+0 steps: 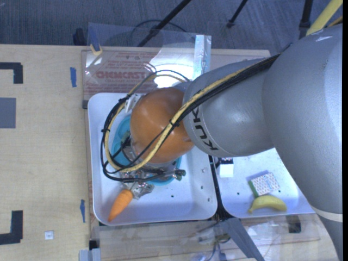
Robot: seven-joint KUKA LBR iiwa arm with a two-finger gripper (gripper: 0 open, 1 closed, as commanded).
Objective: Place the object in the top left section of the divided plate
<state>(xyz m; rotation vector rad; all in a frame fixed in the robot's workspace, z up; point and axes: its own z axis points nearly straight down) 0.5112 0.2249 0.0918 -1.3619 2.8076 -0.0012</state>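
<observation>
Letters "KU" on grey arm above carrot.

Grey carpet, wooden bench

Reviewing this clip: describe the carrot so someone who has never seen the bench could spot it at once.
Start at the left white bin, the one the grey arm hangs over. Near that bin's front left corner, just below the gripper, lies the toy carrot, slanting with its tip toward the corner. It is orange and tapered, unlike the yellow banana and the green sponge, which lie in the right bin.
</observation>
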